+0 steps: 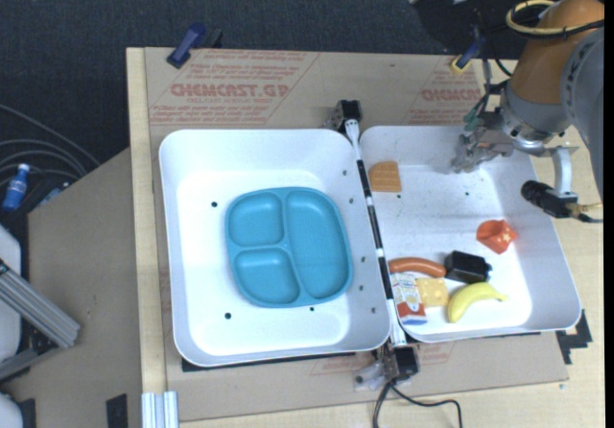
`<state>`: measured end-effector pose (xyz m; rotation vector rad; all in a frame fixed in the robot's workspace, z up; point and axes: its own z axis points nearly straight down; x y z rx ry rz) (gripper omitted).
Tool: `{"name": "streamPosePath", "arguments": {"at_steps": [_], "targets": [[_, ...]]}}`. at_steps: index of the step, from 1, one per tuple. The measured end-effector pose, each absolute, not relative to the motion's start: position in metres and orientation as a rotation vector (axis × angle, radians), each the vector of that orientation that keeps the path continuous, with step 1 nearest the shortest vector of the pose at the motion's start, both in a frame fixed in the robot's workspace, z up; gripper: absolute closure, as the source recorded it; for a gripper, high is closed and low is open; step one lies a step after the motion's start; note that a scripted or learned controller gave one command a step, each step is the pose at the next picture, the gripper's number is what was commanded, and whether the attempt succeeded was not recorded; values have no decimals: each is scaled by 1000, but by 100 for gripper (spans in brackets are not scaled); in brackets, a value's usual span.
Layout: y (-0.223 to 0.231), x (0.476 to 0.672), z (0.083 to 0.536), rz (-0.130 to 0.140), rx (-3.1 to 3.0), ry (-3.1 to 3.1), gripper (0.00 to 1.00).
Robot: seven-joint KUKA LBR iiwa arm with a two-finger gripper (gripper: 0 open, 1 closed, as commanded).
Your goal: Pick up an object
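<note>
The right bin [537, 253] holds several small items: a tan square piece [385, 177] near its far left corner, a red piece [496, 235], a black block [467, 267], a sausage [415, 266], a yellow banana [473, 300] and a small carton [410, 298] beside a yellow wedge [433, 293]. My gripper [477, 152] hangs low over the far edge of the right bin, apart from all of these. Nothing shows between its fingers.
The left bin [192, 177] contains a blue divided plate [287, 246]. Both bins rest on a cardboard-covered bench [240, 85]. The grey and orange arm [547, 71] comes in from the upper right. Cables and a blue clip [186, 45] lie beyond the bench.
</note>
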<state>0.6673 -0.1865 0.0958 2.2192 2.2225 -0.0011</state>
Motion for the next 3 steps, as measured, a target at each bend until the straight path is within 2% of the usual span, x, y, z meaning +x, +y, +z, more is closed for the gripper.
{"name": "streamPosePath", "arguments": {"at_steps": [1, 2, 3], "targets": [[-186, 667, 96, -2, 2219, 2223, 0], [-162, 667, 85, -1, 2222, 2224, 0], [-162, 667, 96, 0, 2219, 2223, 100]]}}
